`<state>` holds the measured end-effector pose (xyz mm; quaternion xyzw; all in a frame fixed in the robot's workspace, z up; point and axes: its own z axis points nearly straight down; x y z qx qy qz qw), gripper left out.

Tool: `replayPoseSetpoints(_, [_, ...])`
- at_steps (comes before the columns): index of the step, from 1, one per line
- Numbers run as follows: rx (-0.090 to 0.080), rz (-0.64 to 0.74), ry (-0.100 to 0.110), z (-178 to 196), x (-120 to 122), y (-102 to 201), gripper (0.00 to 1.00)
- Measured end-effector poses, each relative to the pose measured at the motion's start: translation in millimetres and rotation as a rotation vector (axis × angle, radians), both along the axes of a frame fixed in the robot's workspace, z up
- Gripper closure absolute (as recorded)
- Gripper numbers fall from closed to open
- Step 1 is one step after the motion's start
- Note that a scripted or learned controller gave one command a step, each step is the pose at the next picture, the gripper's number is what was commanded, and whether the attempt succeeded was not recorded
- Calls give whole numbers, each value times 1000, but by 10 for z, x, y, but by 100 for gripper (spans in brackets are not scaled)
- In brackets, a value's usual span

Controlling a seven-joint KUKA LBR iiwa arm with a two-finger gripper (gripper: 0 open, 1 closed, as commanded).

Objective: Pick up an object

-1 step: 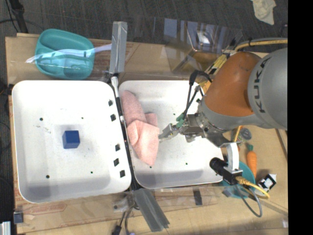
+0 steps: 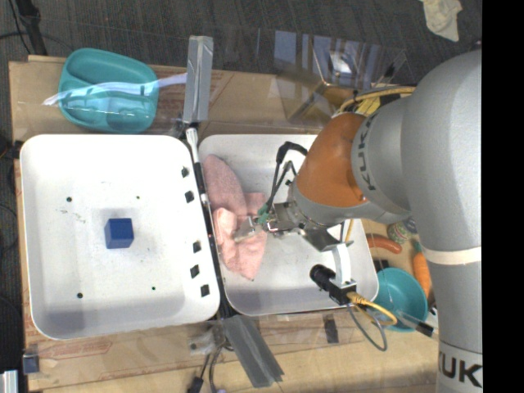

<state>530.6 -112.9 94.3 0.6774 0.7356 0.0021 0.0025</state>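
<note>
A crumpled pink cloth point(image 2: 232, 219) lies along the left side of the right bin point(image 2: 278, 297). My gripper point(image 2: 250, 232) is down on the middle of this cloth, reaching in from the right below the orange wrist band. Its tip touches the fabric, and the wrist hides the part of the cloth beneath it. In the left bin point(image 2: 49, 187) a small blue cube point(image 2: 119, 232) sits alone, far from the gripper.
A teal scoop-like container point(image 2: 106, 88) rests on the bench behind the left bin. A teal bowl point(image 2: 401, 295) and an orange carrot-like item point(image 2: 422, 273) lie right of the right bin. The arm's grey body covers the right side.
</note>
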Motion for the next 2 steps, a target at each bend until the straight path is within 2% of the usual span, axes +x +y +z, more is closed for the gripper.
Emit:
replayPoseSetpoints(1, [1, 6, -2, 106, 11, 5, 100])
replayPoseSetpoints(2, [0, 88, 7, 977, 197, 577, 100])
